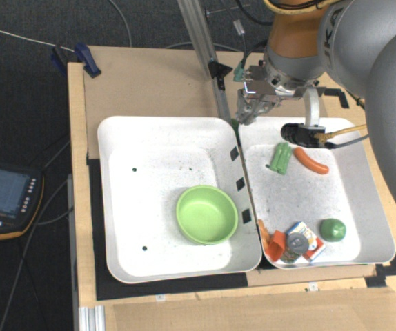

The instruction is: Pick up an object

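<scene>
A round light-green plastic bowl sits in the left shallow white bin. The right white bin holds a pale green cylinder, an orange-red sausage-shaped piece, a dark green ball and a heap of small colourful items in its near-left corner. The arm's jaws hang above its far-left corner.

Green bowl upright in left bin

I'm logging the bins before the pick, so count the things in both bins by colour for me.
Green: 3, the bowl, block and ball
Orange: 2, the long piece and corner piece
Grey: 1, the round disc
Blue and white: 1, the packet
Total: 7
</scene>
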